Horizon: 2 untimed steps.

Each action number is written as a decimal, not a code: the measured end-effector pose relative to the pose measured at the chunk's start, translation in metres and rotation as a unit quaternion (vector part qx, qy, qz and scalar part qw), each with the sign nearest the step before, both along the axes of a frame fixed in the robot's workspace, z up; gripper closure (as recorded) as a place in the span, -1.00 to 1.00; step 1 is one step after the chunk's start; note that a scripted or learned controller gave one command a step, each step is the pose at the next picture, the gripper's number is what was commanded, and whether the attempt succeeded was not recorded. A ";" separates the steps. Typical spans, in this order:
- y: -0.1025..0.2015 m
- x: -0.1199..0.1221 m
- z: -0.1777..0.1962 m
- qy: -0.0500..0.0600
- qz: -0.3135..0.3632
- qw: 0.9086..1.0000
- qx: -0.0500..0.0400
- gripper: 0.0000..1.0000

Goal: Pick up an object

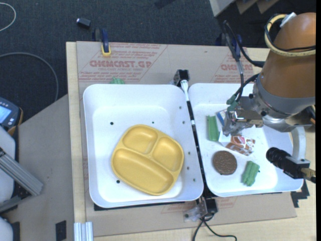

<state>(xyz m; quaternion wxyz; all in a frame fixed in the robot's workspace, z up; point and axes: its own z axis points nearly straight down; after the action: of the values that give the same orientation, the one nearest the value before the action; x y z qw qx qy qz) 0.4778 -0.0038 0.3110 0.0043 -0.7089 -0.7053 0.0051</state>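
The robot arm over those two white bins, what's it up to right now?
The arm's tool is down in the right bin, above a small red and white packet. Nearby lie a green stick, a brown round disc and a green block. The left bin holds a yellow divided tray. Nothing is visibly lifted yet.

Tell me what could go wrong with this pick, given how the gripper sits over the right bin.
The gripper is low among crowded things: the red and white packet, the green stick and the brown disc. It may nudge a neighbour or close on two at once. The packet looks flat and could slip.
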 end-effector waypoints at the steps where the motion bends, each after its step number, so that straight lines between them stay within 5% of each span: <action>1: -0.123 0.001 0.032 -0.009 -0.004 1.000 -0.003 1.00; 2: -0.094 0.001 -0.189 0.002 0.003 1.000 0.003 1.00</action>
<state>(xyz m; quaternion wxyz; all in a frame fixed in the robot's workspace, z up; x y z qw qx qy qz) 0.4785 -0.0974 0.1216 0.0076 -0.7071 -0.7071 0.0044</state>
